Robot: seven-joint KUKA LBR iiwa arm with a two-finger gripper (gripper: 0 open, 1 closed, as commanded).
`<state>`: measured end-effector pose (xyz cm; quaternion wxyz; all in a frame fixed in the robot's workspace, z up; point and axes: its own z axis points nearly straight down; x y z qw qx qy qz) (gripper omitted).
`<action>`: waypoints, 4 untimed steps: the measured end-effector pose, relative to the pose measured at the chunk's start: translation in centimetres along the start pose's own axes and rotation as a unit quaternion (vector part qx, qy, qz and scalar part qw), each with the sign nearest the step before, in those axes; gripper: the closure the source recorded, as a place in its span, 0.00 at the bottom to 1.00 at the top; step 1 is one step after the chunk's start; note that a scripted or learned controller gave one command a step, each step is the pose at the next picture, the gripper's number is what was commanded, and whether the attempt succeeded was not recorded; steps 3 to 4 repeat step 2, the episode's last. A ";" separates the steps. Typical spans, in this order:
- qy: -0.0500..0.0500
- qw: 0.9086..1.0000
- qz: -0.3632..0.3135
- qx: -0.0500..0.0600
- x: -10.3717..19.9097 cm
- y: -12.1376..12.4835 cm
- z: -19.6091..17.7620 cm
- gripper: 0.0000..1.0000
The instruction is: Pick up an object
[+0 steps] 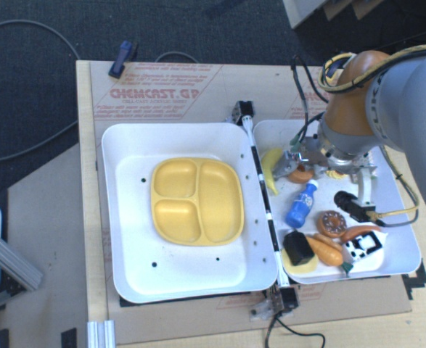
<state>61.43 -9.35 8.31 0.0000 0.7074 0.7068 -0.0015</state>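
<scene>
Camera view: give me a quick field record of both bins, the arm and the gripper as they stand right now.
left bin: holds a yellow divided plate, lying flat near the middle
right bin: holds a blue bottle, banana, carrot, doughnut, black block
arm: reaches in from the right, wrist over the right bin's far end
gripper: low over the right bin, near the banana and the blue bottle
grip state: cannot tell
held object: none visible

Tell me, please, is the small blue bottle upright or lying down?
Lying down: the small blue bottle rests on its side in the right white bin, cap pointing up-right.
</scene>
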 end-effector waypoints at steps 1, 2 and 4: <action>0.001 1.000 0.000 0.001 0.1 0.0 -0.6 1.00; 0.001 1.000 -0.001 -0.001 4.7 5.1 -10.1 1.00; 0.001 1.000 -0.001 -0.001 4.7 5.1 -10.1 1.00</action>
